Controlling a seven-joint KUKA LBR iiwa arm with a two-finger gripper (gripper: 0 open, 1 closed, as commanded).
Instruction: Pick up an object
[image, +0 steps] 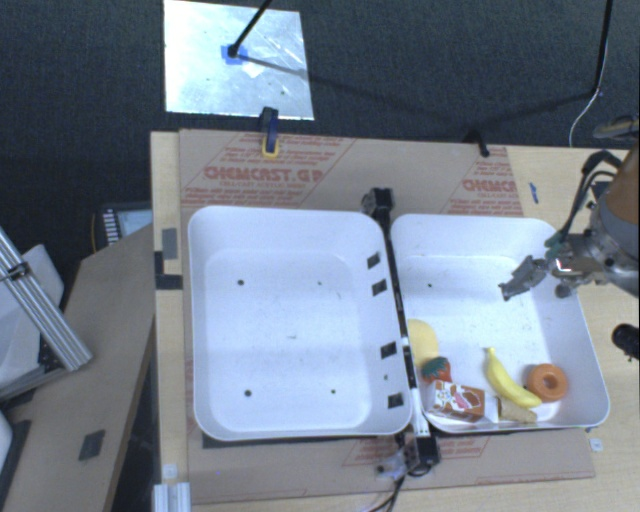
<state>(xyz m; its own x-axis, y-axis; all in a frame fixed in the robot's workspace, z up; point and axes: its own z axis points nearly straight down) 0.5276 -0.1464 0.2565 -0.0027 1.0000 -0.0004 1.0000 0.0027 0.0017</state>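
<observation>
My gripper (541, 284) hangs over the upper right part of the right bin (470, 250), reaching in from the right. Its two grey fingers (518, 277) stand apart, open, with nothing between them. The objects lie in the bin's front part, below the gripper: a banana (504, 378), an orange ring-shaped toy (547, 381), a red and white packet (458, 401), a pale yellow round fruit (424, 340) and a small red and green piece (436, 368). None of them touches the gripper.
The left bin (290, 240) sits beside the right one, with a black clip-lined seam (392, 320) between them. Both rest on a cardboard sheet (300, 165) on the bench. A yellow clamp (270, 135) stands at the back edge.
</observation>
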